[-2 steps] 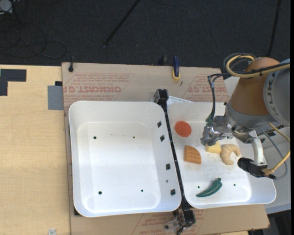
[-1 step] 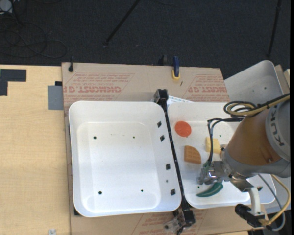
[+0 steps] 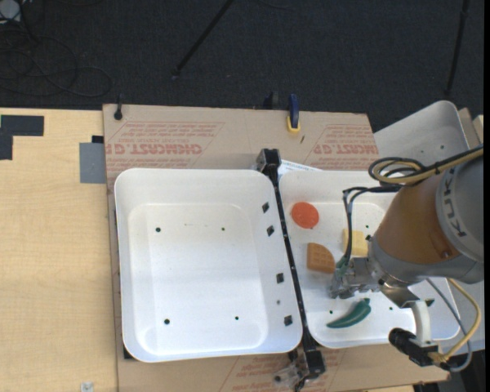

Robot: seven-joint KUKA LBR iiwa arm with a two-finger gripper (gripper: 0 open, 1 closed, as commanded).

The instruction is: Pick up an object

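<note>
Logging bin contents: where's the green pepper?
The pepper lies in the right bin, near its front edge, just below the gripper.

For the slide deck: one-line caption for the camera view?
End effector low in the right bin among an orange ball, tan block and green pepper.
</note>
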